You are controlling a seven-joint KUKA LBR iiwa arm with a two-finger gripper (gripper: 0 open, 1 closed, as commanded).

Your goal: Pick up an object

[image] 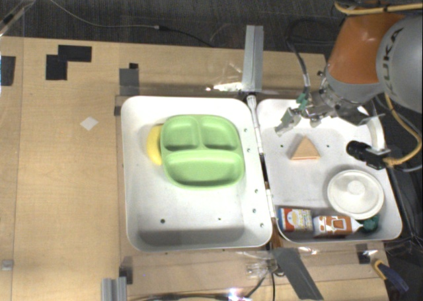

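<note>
Jaws, state unclear, hover above the wedge (305, 149) in the right bin (396, 223); likely light, rigid, best pinched across its 2 slanted sides.

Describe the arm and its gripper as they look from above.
The arm is bulky and rounded, grey with a broad orange band. Black and pale yellow cables run along it. The gripper is small, metallic grey, with a touch of green near its base.

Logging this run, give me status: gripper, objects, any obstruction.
Gripper hovering over right bin, top-left corner. Wedge just below it, untouched. Nothing blocking.
</note>
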